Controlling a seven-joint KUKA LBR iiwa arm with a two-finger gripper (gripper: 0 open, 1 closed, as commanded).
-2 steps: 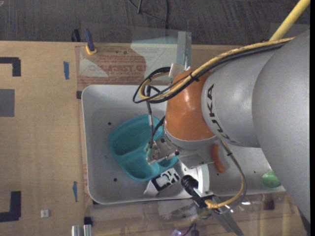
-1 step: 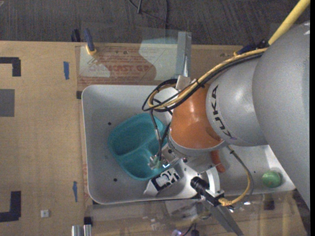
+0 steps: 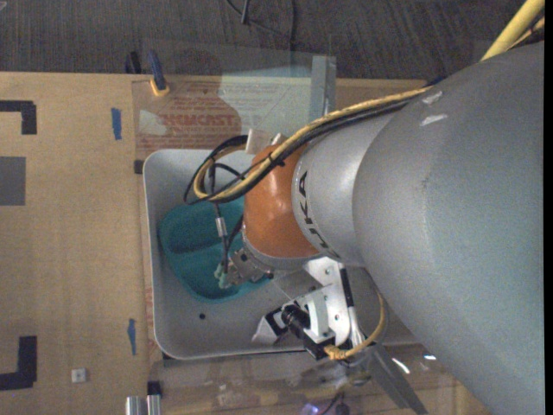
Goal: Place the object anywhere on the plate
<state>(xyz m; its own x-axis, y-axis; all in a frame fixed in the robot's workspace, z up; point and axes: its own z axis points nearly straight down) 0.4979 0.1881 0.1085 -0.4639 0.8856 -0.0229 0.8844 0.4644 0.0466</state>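
A teal plate lies in a shallow white bin, toward the bin's left wall. The plate looks round, with a raised rim and a darker hollow in the middle. Only its left part shows; the arm covers the rest.

The grey arm reaches in from the right and takes up most of the right half of the view. Its orange band sits directly over the plate's right side. Below the band, the wrist ends over the plate's lower right edge, where the end effector is seen. Its fingers are too hidden by the wrist to tell how far they stand apart, or whether anything is between them. No object to be placed can be made out.

Bare white bin floor shows below the plate, along the bin's lower left corner, and in a narrow strip between the plate and the left wall. A small dark speck lies on that floor below the plate.

Black and yellow cables loop from the arm over the bin's upper part. A white bracket with a black part hangs from the arm over the bin's lower edge. The tan bench stretches to the left, with blue tape marks and black markings.
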